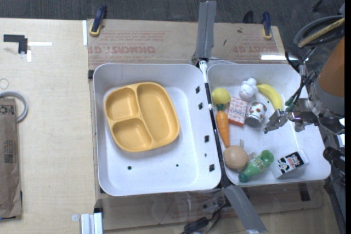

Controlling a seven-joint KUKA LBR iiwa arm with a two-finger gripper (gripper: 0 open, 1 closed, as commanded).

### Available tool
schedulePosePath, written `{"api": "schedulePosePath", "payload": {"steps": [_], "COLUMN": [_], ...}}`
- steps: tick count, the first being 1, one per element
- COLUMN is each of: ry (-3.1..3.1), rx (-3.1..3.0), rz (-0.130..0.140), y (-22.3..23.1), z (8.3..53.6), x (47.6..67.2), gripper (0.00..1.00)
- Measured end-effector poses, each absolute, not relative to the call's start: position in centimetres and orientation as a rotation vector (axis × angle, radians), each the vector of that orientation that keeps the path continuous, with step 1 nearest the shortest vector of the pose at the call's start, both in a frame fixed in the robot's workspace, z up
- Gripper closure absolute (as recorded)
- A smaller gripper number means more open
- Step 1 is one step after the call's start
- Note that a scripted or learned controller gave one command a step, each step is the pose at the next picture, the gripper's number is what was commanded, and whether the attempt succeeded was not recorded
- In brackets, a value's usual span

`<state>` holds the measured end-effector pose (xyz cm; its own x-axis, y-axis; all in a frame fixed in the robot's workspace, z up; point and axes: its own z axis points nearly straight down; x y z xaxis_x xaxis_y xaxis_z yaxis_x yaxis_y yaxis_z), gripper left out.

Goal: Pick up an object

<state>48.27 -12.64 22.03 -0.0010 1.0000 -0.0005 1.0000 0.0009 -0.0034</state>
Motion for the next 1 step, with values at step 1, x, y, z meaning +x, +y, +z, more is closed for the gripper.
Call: {"api": "schedulePosePath", "payload": {"steps": [1], "ry": [-1.893], "rx": [-2.505], "rz": [0.004], "y": [-17.64], "z": [11.85], "x": [52.69], "gripper": [0.0]}}
